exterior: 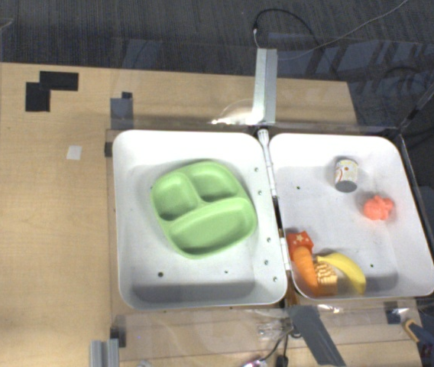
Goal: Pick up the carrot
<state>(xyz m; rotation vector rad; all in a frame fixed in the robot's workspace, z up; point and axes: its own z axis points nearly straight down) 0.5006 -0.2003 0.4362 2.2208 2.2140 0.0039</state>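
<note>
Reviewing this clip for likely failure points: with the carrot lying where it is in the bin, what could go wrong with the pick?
1. The carrot lies packed against the banana and a red block, so the fingers may close on a neighbour or drag it along.
2. It sits in the right bin's near-left corner by the wall, leaving little room for a finger on that side; a collision or a glancing miss seems possible.

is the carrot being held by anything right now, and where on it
Nothing holds it. The carrot lies loose in the right bin, near its front left corner, beside the banana.
</note>
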